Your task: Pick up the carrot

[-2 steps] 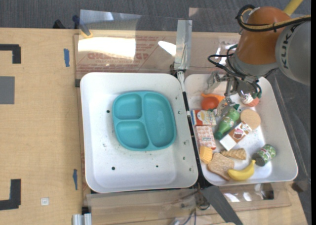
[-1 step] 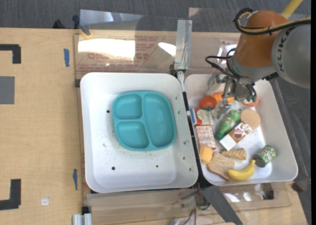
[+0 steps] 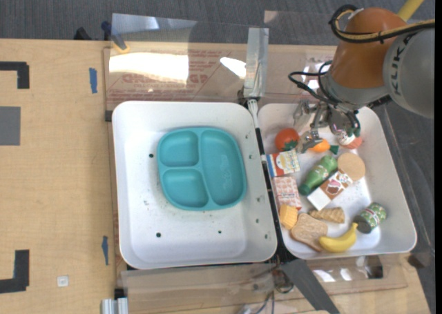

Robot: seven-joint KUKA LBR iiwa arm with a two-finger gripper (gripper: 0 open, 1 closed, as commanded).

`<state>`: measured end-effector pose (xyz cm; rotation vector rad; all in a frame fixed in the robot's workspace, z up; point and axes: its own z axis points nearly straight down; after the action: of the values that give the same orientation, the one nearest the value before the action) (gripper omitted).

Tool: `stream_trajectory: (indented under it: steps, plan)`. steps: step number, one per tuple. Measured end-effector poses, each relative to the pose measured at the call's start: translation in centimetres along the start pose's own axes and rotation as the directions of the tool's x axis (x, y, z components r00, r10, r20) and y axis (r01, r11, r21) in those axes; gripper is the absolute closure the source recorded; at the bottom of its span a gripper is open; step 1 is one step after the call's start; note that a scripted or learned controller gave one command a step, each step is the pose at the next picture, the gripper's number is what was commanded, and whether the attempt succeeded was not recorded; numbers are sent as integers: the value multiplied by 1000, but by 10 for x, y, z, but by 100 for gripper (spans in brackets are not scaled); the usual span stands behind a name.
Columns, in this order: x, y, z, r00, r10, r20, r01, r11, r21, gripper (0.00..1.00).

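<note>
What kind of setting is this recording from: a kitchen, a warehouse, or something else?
Probably a robotics lab test bench, not a real kitchen. A wooden bench carries two white bins: the left bin holds a teal divided plate, the right bin a pile of toy food such as a banana, under the gripper.

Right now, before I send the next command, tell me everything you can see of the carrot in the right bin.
The carrot is a small orange toy piece, plastic by the look of it, with a bit of green at one end. It lies flat near the back of the right bin, just right of the red tomato and above the green bottle. The gripper hangs directly over it and covers part of it, so its full shape, and whether anything touches it, cannot be told.
</note>
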<state>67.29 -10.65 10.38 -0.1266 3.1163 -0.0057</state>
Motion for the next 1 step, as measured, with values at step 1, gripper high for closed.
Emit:
stream_trajectory:
  steps: [1]
  plan:
    - [2,-22,-90,999,-53,-3,53,999,0,100]
